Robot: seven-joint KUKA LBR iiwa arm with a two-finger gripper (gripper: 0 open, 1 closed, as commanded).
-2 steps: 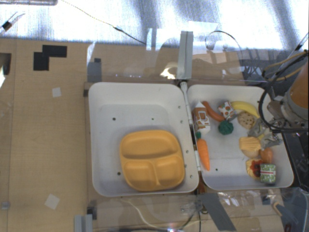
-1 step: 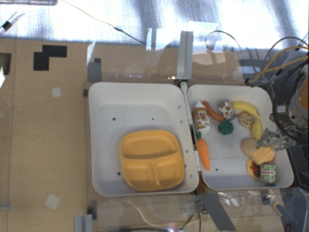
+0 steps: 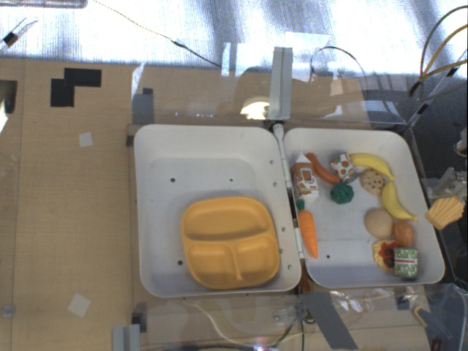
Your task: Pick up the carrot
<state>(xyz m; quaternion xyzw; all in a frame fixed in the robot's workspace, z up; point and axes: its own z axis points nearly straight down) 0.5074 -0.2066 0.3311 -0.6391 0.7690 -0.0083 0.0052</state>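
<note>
Orange carrot [image 3: 308, 232] lies against the right bin's [image 3: 351, 268] left wall, just below a small carton [image 3: 305, 181]; the hand's state cannot be told.

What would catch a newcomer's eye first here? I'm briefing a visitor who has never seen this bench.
Probably the big yellow divided tray, lying alone in the left bin. Next comes the crowd of toy food in the right bin: two bananas along its far right part and an orange carrot against its left wall, green end pointing away from the camera. A yellow ridged piece sits just outside that bin's right rim.
</note>
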